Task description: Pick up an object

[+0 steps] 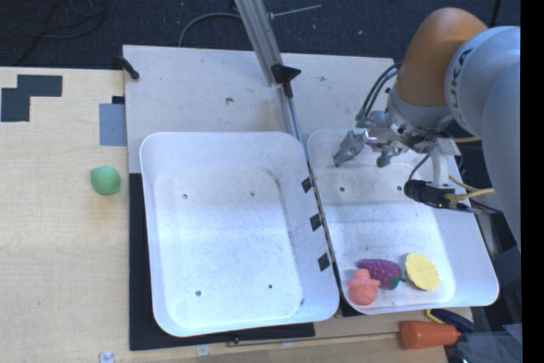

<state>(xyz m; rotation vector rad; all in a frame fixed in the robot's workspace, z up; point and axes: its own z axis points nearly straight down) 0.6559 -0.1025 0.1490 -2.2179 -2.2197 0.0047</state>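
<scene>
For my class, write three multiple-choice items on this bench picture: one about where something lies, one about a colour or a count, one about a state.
1. Where does the green ball lie?
A. In the left bin
B. On the wooden bench left of the bins
C. In the right bin

2. How many toys lie in the right bin?
A. Three
B. One
C. Five

3. How does the claw stand?
A. Shut on the yellow toy
B. Resting in the left bin
C. Over the far end of the right bin, holding nothing

Answers:
1 B: the ball sits on bare wood, outside the left bin.
2 A: a purple toy, a yellow toy and an orange-pink toy cluster at the near end.
3 C: its fingers spread over bare bin floor, far from the toys.
</scene>
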